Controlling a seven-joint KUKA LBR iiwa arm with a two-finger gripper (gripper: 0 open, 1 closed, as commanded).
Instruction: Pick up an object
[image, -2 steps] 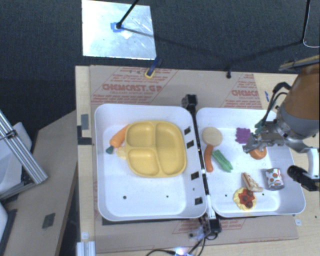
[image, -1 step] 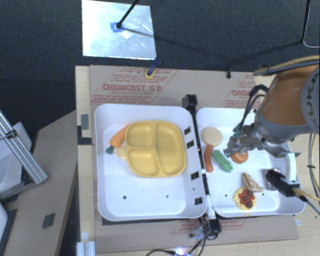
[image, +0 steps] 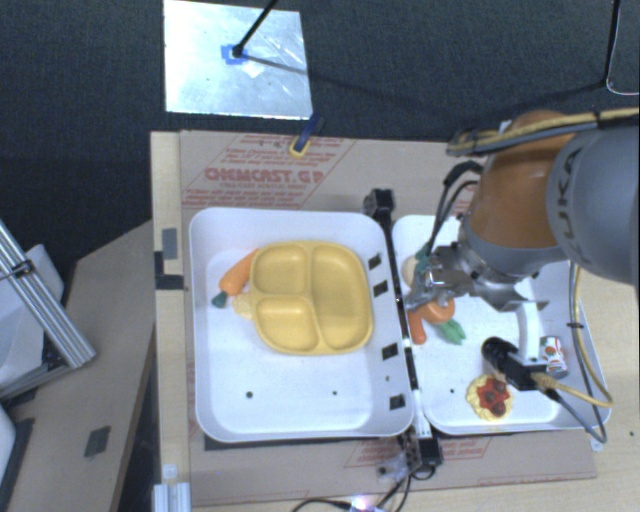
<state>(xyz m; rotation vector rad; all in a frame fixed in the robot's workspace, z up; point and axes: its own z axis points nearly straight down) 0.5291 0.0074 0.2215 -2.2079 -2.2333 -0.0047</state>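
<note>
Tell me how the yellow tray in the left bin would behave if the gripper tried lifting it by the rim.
The yellow tray looks like rigid moulded plastic, so probably stiff and light. It is wide and shallow, so a rim grip would likely let it tilt. Its glossy surface may slip. A carrot lies against its left edge and might get nudged.

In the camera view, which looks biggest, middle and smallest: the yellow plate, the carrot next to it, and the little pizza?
Largest to smallest, as they look in the camera view:
1. Yellow divided plate, by far the biggest.
2. Carrot and toy pizza: these look close in size, the carrot longer, the pizza rounder, and the plate hides part of the carrot, so I won't rank them.
</note>
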